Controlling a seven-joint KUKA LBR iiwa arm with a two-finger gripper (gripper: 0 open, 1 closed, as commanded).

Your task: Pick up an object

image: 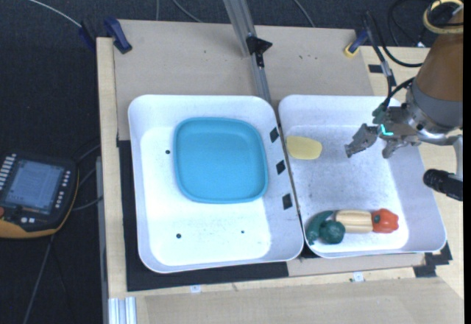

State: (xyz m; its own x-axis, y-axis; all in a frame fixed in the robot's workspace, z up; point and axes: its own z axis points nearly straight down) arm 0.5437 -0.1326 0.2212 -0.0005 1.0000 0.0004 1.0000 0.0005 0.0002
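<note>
A grey KUKA arm with an orange band is reaching in from the right of the frame, its gripper [374, 140] hovering over the upper middle of the right-hand bin [412, 238], with two dark fingers splayed apart and nothing showing between them. The nearest candidate, a small yellow piece [304, 147], is lying to the gripper's left at about the same height in the frame, close to the bin's left wall, its long axis running roughly left to right. Lower in the frame, along the bin's bottom edge, three more objects are sitting in a row: a dark green item [326, 230], a tan roll-shaped piece [354, 222] and a red one [385, 221], the tan piece lying lengthwise between the other two and appearing to touch both. The left-hand bin [151, 168] is carrying a blue square plate [220, 160]. Judging from this layout, a pick of the yellow piece is calling for a sideways shift toward frame left, then a descent, while the row below is calling for a longer move toward the bottom of the frame
</note>
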